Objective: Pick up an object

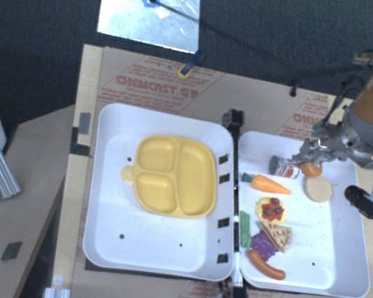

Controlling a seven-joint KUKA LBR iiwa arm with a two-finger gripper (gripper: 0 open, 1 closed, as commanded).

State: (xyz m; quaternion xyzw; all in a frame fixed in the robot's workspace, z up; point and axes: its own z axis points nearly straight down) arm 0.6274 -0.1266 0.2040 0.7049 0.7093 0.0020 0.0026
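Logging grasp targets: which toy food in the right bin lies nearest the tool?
The small round orange piece, directly beneath the tool; the orange carrot lies farther off.

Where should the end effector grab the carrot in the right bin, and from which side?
Grip the carrot across its thick orange middle, coming straight down from above. It lies flat and roughly crosswise in the right bin, green top toward the divider, tapering rightward, with open floor on both long sides, so fingers probably fit there.

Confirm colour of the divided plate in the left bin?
Yellow: the plate is plain pale yellow all over, with no pattern, seen in the camera view.
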